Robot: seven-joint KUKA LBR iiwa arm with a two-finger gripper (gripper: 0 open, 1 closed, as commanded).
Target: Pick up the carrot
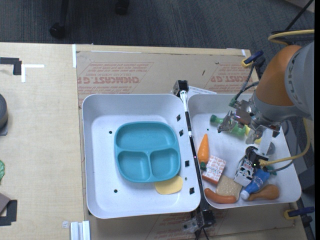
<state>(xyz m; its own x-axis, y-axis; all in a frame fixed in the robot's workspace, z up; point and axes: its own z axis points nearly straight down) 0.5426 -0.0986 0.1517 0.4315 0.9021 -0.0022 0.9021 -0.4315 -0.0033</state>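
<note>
The orange carrot (203,148) with its green stub lies in the right bin (197,106), close to the left wall, pointing away from me. My gripper (240,129) hangs over the middle of that bin, to the right of the carrot and apart from it. It is open, its fingers standing on either side of a green and yellow toy (239,128), with nothing gripped.
Beside the carrot lie a red and white box (214,169), a toast slice (227,186), a sausage (220,198), a blue bottle (255,183) and a brown drumstick (266,192). The left bin (95,129) holds a teal divided tray (147,151) and a yellow slice (169,186).
</note>
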